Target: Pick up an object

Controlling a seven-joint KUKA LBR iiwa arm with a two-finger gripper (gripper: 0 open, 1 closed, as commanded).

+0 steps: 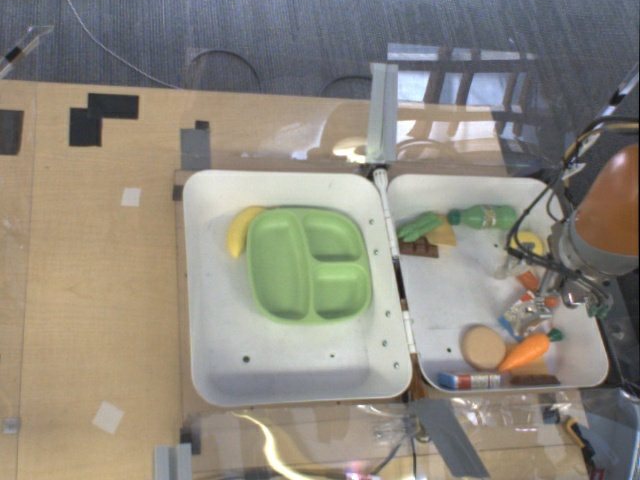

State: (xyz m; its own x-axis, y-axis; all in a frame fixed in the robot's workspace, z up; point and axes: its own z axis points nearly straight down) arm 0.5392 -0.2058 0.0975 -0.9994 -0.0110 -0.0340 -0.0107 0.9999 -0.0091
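Orange carrot (525,352) lies slantwise, tip upper-right.

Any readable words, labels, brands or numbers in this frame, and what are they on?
None can be read.
The green bottle in the right bin: any label is too blurred to read.
The marker near the front wall: print too small to read.
The green divided plate: no text visible.
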